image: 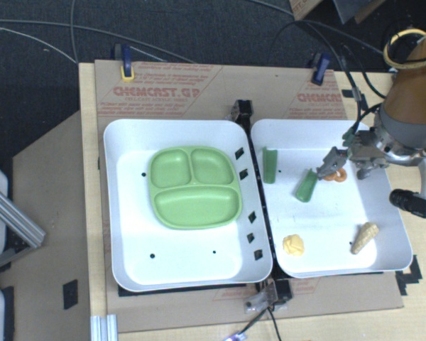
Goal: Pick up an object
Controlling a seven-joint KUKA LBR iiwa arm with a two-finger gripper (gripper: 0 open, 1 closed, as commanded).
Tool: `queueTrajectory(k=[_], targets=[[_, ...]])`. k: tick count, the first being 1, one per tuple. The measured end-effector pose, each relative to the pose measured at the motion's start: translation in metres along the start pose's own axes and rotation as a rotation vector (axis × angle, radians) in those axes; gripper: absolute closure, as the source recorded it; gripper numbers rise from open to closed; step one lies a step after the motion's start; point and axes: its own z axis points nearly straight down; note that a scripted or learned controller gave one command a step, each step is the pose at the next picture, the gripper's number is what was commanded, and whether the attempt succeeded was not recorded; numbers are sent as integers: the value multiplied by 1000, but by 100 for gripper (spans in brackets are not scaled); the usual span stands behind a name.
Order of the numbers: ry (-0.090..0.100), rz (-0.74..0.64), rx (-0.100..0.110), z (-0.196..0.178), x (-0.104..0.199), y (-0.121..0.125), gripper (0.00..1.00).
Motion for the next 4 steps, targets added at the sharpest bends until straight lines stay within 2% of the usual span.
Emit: queueTrajectory(k=[1, 3, 4], targets=[[-2, -3, -14, -8, 0, 3, 0], [-2, -3, -11, 108, -1, 21, 0], [-2, -2, -16, 113, -1, 23, 0]])
